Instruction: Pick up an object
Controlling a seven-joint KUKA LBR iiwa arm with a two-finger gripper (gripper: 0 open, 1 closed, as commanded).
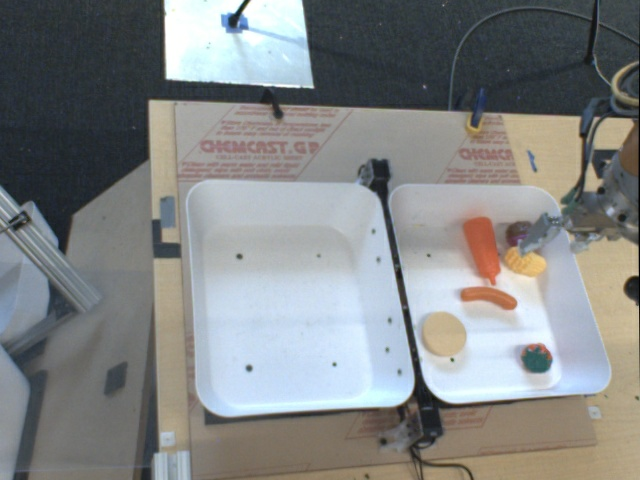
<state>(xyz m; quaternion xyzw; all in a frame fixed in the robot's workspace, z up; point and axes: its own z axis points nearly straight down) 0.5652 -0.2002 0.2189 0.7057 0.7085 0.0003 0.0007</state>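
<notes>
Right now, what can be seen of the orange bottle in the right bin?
The orange bottle looks like a plastic toy: a tapered body, narrower at its far end. It lies on its side on the floor of the right bin, running far to near, at the upper middle. Nothing appears to touch it; the sausage lies just beyond its near end.

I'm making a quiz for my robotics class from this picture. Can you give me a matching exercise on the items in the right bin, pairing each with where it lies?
Things:
1. carrot
2. sausage
3. cookie
4. green and red toy

Places:
A. near corner of the right bin, towards the arm's side
B. centre of the bin, lying crosswise
C. near part of the bin, closest to the divider
D. far part, just left of the corn

Pairs: 1-D, 2-B, 3-C, 4-A
</notes>
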